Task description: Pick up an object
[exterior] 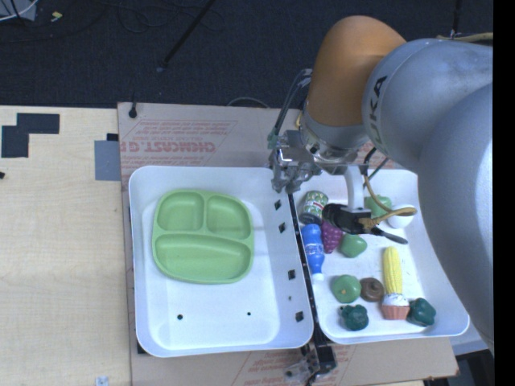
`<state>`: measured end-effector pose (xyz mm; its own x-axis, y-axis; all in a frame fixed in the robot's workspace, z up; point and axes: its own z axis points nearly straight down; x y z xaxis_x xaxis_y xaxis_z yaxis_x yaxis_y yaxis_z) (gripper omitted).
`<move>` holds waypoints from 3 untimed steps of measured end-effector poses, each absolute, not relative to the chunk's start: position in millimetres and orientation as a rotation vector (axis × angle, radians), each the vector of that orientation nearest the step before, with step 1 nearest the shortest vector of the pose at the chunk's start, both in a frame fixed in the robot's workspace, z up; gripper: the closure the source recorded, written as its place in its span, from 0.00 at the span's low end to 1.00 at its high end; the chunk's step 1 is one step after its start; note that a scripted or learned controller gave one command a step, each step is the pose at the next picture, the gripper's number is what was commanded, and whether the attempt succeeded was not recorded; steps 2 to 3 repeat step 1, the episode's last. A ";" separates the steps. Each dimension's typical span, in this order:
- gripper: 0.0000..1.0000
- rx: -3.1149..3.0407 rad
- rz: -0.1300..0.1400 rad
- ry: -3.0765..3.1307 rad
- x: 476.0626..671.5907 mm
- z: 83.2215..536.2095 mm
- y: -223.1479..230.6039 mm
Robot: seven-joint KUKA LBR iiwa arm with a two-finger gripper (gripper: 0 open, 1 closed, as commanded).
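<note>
- Over the far end of the divide where the two bins meet, I find the gripper (286, 181), low under the grey arm (434, 135) and its orange band (350, 63).
- Gripper state: I cannot tell from this view whether it is open or closed.
- Right bin (434, 284): it holds all the small toy items, any of which could serve for the pick.
- Nearest item: a can (313, 206) with a green and white label stands just beside the gripper, on the right-bin side. I cannot tell whether the two touch.
- A blue bottle (312, 249) lies along that bin's left wall, on the near side of the can, with a purple bunch of grapes (331, 236) against it.
- A pale green piece (352, 245) sits just right of the grapes.
- A corn cob (392, 270) lies lengthwise near the middle of the bin, apart from the gripper.
- Near row, left to right: a round green piece (346, 288) and a brown doughnut (372, 289) touching it. A cupcake (394, 306) stands at the foot of the corn cob.
- At the near wall I note a dark green lump (354, 318) below the round piece, and a second dark green lump (421, 313) beside the cupcake.
- Left bin (209, 316): a green divided plate (203, 236) with three compartments lies flat, well apart from the gripper.
- Both bins rest on a brown cardboard sheet (173, 143) with red print, laid on the pale bench (56, 256).
</note>
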<state>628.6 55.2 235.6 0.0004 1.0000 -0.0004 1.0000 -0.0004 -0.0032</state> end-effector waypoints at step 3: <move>1.00 -2.220 0.003 -2.221 629.0 236.1 59.1</move>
